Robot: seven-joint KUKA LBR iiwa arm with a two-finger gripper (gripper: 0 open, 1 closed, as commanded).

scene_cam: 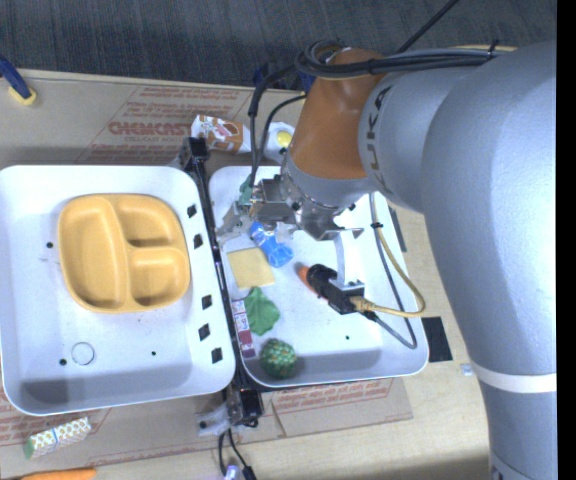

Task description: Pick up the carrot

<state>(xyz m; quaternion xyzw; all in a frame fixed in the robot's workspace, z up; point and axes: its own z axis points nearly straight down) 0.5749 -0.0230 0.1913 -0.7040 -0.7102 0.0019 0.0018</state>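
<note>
The carrot (316,276) is a small orange piece in the middle of the right bin (398,353), right beside the black block fixed to the wrist. My gripper (256,212) hangs low over the bin's upper left part, up and left of the carrot and apart from it. A blue object (271,245) lies just below the gripper, between it and the carrot. The grey arm with its orange band (333,118) covers the bin's far right part.
In the right bin lie a yellow cheese slice (250,265), a green leafy piece (261,310) and a green ball (278,358). A yellow divided plate (123,251) sits in the left bin (18,298). A small packet (218,131) lies beyond the bins.
</note>
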